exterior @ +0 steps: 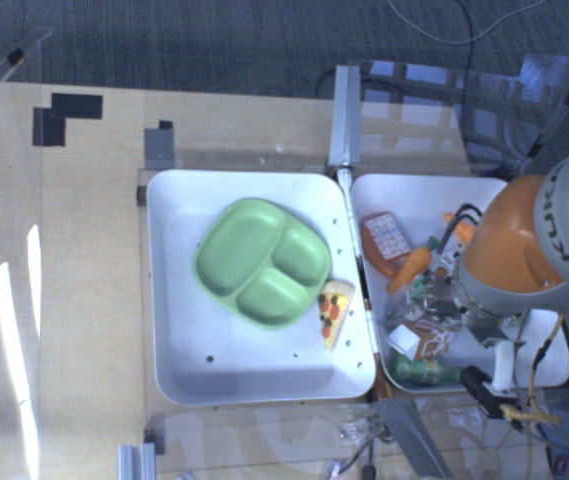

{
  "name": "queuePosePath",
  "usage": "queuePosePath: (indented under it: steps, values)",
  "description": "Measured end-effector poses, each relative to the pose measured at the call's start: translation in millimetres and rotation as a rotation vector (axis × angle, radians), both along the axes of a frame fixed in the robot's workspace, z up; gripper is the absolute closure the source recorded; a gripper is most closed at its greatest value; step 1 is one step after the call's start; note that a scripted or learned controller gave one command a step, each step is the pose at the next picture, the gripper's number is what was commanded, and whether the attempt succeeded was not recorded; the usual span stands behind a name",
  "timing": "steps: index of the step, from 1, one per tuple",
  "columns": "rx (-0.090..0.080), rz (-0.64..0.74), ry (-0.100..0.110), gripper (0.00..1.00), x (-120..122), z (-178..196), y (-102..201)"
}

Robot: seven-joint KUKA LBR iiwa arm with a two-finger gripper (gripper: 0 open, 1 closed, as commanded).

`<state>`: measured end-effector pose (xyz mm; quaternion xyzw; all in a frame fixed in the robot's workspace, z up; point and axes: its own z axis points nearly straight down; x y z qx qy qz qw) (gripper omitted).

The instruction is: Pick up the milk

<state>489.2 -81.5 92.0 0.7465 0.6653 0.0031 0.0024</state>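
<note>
The left bin carried a green plate at its centre and a pizza slice against its right wall. In the right bin, the milk lay near the front edge, with a green item just in front of it and a carrot and red box toward the back. The gripper stood low over the milk, just behind it; whether it was released or clenched could not be told.

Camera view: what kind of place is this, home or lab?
Likely a robot lab pick-and-place cell: two white bins fixed on a bench, toy food like a pizza slice and carrot, and a KUKA arm with loose cabling.
</note>
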Motion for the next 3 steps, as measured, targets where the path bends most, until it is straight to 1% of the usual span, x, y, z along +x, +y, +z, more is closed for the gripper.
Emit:
queuePosePath:
  steps: [1, 2, 3]
  values:
    - [0.000, -0.028, 0.003, 0.00, -1, 23, -1]
    - [-0.001, 0.015, -0.012, 0.00, 4, 1, -11]
    - [-0.007, 0.014, -0.021, 1.00, 6, 12, -14]
